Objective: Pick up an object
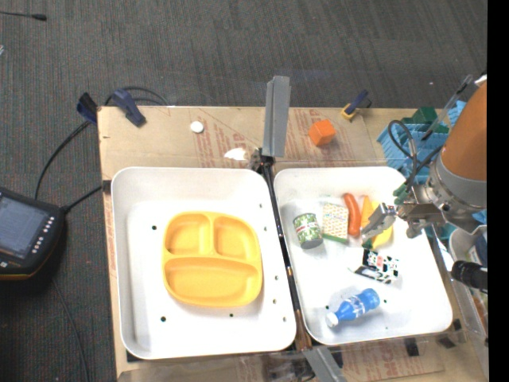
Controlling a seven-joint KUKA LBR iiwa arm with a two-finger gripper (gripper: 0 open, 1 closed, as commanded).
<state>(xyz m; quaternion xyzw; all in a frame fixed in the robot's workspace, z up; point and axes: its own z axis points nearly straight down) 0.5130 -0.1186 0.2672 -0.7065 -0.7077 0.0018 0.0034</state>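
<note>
The claw (385,218) hangs over the right bin (413,305), low at its upper right part, with the grey arm (461,161) reaching in from the right edge. Its 2 fingers (375,221) stand spread, with nothing between them. Right under the fingertips lies a banana (383,234), partly hidden by the claw. Just left of the claw lie a yellow stick (365,208) and an orange carrot (352,213) side by side, and further left a pale green carton (333,220) and a small green can (307,230), tilted. Below the claw, near it, sits a black and white card (378,266). Lower still, well apart from the claw, a blue bottle (354,307) lies on its side with its white cap toward the left. Far to the left, in the left bin (127,213), rests a yellow tray (212,259) with 3 compartments. Up and left of the claw, on the cardboard table (159,138) behind the bins, stands an orange cube (322,132).
</note>
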